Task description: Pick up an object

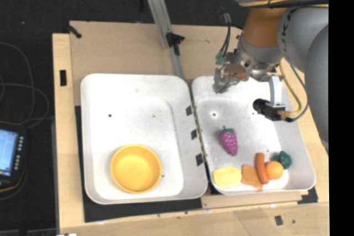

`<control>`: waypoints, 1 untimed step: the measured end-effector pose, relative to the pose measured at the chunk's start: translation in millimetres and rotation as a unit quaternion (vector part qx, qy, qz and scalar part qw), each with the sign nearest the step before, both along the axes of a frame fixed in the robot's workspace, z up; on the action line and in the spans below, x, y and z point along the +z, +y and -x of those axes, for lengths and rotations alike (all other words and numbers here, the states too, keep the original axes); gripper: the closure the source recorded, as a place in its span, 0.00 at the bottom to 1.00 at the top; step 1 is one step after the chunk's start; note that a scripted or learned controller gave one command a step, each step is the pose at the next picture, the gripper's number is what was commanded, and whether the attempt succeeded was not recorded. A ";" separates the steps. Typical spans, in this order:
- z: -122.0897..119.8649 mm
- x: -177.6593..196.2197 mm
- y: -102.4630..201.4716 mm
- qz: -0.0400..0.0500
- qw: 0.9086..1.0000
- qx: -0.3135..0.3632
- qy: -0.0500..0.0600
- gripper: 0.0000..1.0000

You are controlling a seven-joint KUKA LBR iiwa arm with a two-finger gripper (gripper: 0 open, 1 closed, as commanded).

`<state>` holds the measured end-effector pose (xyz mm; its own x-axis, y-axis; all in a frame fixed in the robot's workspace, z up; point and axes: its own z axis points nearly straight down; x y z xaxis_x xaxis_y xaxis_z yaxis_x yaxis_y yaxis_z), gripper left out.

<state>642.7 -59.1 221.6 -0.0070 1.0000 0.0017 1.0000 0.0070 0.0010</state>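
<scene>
In the right bin lie a purple bunch of grapes, a pale yellow piece, an orange carrot and an orange fruit beside a dark green piece. A yellow bowl sits in the left bin. My gripper hangs over the right bin's far left corner, well above and behind the grapes. Nothing shows between its fingers.
A slanted metal pole rises behind the bins. A black cable fitting hangs from the arm over the right bin. A tablet lies off the bench at the left.
</scene>
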 end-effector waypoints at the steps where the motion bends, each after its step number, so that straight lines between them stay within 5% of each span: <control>1: 16.3 -1.9 57.7 0.000 1.000 0.000 0.001 1.00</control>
<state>626.4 -1.4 219.7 -0.0068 1.0000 0.0014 1.0000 0.0068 -0.0006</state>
